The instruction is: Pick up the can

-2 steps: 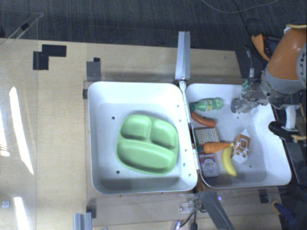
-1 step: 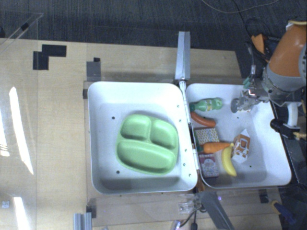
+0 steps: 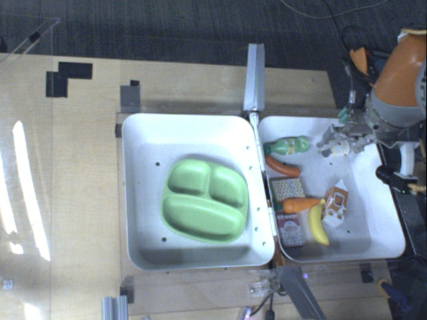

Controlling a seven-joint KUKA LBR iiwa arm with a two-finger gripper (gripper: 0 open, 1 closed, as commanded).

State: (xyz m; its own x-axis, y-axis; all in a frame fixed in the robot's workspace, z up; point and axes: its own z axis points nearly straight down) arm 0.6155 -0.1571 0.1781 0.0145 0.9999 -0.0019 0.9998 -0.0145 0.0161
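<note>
The can (image 3: 291, 232) lies on its side in the right bin (image 3: 373, 245), at the near left corner, just beside a banana (image 3: 318, 227) and below a carrot (image 3: 303, 205). It is dark red with a pale label patch, the writing too small to read. Its long axis runs near to far. The gripper (image 3: 337, 144) hovers at the bin's far side, well apart from the can; whether it is open or closed cannot be told

Two bins (image 3: 133, 179) (image 3: 373, 245); one green plate (image 3: 205, 200); one banana (image 3: 317, 225); one carrot (image 3: 301, 205).

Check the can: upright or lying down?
Lying down. The dark red can rests on its side against the right bin's near-left wall, beside the banana.
</note>
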